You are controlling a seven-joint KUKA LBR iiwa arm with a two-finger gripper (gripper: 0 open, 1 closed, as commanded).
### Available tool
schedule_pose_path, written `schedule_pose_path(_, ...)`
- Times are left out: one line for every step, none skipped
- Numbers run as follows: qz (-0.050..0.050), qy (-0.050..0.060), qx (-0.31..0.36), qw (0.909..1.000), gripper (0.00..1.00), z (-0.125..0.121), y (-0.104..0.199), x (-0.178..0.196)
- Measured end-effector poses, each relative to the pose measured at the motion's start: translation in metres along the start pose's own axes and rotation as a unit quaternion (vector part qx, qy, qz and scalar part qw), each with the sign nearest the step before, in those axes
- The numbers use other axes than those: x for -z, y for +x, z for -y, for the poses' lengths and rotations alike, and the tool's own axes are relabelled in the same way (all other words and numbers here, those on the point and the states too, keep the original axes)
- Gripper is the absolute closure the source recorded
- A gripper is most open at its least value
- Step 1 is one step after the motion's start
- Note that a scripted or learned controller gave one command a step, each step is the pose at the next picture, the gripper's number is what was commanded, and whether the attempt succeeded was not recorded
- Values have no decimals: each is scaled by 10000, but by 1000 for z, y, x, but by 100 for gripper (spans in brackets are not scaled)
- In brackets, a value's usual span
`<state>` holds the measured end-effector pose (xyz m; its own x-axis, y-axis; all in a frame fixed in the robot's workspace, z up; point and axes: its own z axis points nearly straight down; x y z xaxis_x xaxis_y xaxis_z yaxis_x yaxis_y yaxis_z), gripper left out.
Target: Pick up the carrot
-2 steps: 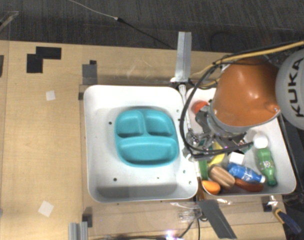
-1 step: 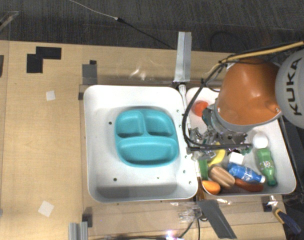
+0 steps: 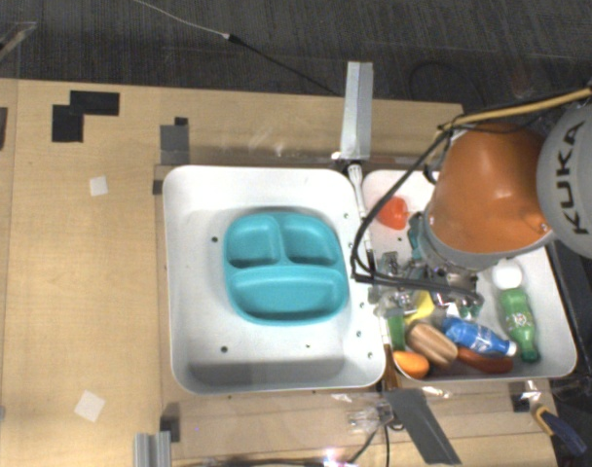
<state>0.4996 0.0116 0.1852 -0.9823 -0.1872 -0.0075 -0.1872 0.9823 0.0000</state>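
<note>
Gripper (image 3: 419, 292): dark metal assembly under the arm's orange wrist band, right of centre in the frame, set low over the left half of the right shallow white bin (image 3: 561, 350); the wrist housing covers it from above, so whether it is open, closed or gripping anything cannot be told. Its position suggests a descent onto the cluttered pile beneath it, not a lift. Directly below it: a small yellow piece (image 3: 424, 307) and a dark green piece (image 3: 397, 332), both partly hidden. Next outward, toward the lower edge of the frame: a tan, bun-shaped toy (image 3: 432, 342), and below and left of it the smooth orange carrot (image 3: 410, 363), judged the task's thing by its colour and taper. The carrot lies in the lower-left corner of the right bin against the wall, near the gripper but apparently not between its parts. To the right: a blue plastic bottle (image 3: 479, 338) lying on its side across a dark red-brown item (image 3: 487, 363), a green bottle (image 3: 519, 321) and a white round object (image 3: 507, 277). Upper left of that bin: a red-orange small object (image 3: 394, 212). Left shallow white bin (image 3: 179, 261), centre of the frame: one teal three-compartment plate (image 3: 281, 266), nothing seen in its compartments. Both bins rest on a pale wooden table (image 3: 72, 290).
</note>
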Motion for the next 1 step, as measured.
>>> schedule_pose_path(8, 4, -1626, 9867, 100, 19, -14, 0)
